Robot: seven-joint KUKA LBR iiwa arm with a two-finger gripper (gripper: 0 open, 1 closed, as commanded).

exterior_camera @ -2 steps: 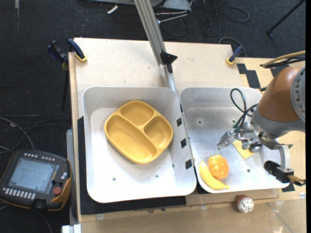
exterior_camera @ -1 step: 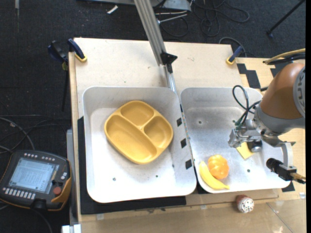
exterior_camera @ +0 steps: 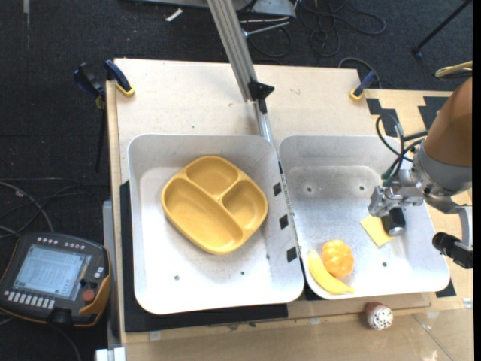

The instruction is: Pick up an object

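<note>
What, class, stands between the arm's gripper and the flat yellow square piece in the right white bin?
Nothing visible. The gripper hangs at the flat yellow square piece's upper edge in the right white bin. The orange ball and yellow banana lie apart, nearer the front rim.

Landmark: right bin. Left of it, left bin holding plate. In its near corner: orange on banana; card behind-right.
</note>
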